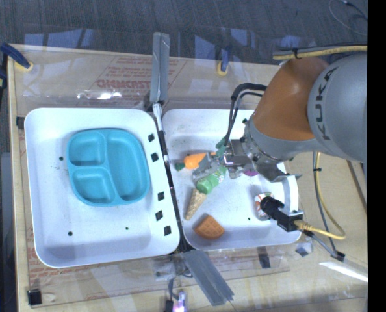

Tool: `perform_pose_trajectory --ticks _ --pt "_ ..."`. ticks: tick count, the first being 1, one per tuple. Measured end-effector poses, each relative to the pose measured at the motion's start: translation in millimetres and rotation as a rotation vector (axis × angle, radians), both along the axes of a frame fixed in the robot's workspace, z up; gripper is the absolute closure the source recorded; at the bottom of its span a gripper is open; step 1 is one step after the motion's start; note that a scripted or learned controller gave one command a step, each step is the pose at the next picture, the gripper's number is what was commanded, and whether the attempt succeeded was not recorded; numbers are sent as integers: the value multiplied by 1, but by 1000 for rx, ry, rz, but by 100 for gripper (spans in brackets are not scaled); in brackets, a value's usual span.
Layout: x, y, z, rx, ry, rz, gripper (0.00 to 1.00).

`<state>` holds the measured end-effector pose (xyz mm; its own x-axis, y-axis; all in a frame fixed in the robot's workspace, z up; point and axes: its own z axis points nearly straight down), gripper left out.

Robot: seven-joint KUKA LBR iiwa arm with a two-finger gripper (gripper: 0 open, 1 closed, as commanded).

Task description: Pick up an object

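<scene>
The end effector (214, 168) is low in the right bin (180, 125), over a cluster of toys; how wide it stands cannot be told. A carrot (194, 161) lies just left of it, and a green piece (208, 184) sits right beneath it, topping a cone (194, 203) that points toward the bin's near edge. A waffle (210, 227) rests near the front wall, apart from the cone. The left bin (43, 129) holds a blue tray (108, 168) with three compartments. Both bins sit on the bench (349, 252).
</scene>
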<state>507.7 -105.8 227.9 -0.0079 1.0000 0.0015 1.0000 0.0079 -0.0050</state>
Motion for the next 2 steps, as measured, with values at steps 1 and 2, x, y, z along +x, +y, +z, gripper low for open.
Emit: perform_pose_trajectory --ticks 1,2 --pt "48 -41 -48 -1 -2 139 0" --pt "45 -58 -137 0 -2 64 0"
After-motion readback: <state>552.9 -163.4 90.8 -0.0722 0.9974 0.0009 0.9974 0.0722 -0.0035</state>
